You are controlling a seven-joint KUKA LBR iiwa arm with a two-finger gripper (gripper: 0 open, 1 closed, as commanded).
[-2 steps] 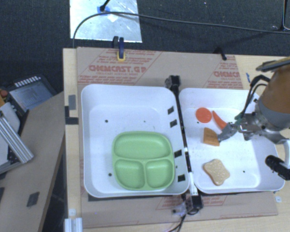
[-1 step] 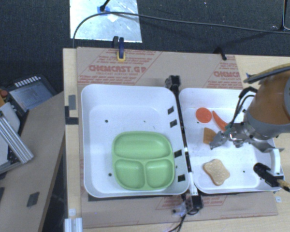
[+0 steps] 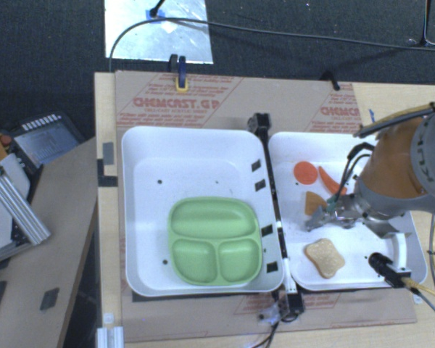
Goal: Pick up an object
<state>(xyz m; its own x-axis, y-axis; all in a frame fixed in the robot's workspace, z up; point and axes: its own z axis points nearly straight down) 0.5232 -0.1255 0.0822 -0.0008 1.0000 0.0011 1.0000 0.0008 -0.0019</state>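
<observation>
Two shallow white plastic bins sat side by side on the bench. The left bin held one pale green plastic plate with three compartments, its single wide section toward the far side and its two smaller sections toward the near rim.

The right bin held four small pieces. One round orange-red disc lay toward the far side. Just beside it, one orange carrot-like stick ran with its long axis slanting from far-left to near-right. One brown wedge-shaped piece lay below them, touching the gripper. One tan bread-shaped piece lay near the front rim.

Whether the jaws were apart or together could not be told.
</observation>
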